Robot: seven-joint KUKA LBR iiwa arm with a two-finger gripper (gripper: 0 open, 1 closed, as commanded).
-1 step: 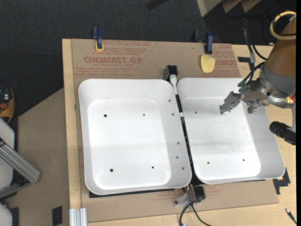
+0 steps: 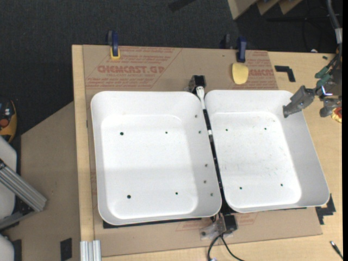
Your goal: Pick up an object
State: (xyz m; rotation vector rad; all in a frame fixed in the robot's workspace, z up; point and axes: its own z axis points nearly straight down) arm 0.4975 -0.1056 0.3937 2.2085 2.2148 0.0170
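My gripper (image 2: 311, 107) hangs at the far right, over the right rim of the right bin (image 2: 261, 99) near its back corner. It is open, with one grey finger (image 2: 296, 101) reaching in over the bin's edge and nothing between the two. A small pale yellow object (image 2: 240, 73) lies on the cardboard just behind the right bin, outside it and left of the gripper. The left bin (image 2: 109, 105) sits beside the right one, sharing a middle seam.
Blue clamps (image 2: 113, 39) (image 2: 241, 47) pin the cardboard sheet (image 2: 141, 67) at the back edge. A black bracket (image 2: 197, 82) sits at the back of the seam between the bins, and cabling (image 2: 220, 230) at its front. A metal rail (image 2: 22, 189) lies off the bench to the left.
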